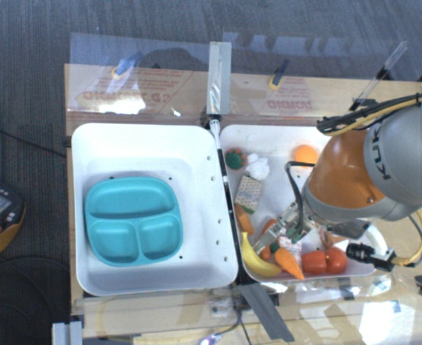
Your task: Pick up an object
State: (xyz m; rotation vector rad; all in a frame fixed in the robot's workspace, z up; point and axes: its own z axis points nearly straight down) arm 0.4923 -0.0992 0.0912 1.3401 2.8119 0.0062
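Right bin point(268, 146): carrot point(290, 262) tip down-right

A single fixed camera looks down on the desk point(88, 92) from above at a slant, far enough off to take in both bins whole: the left bin point(149, 139) and the right bin point(282, 141). Dark floor point(196, 6) fills the top. The arm point(361, 175) enters from the right, seemingly hiding the right bin's far side.
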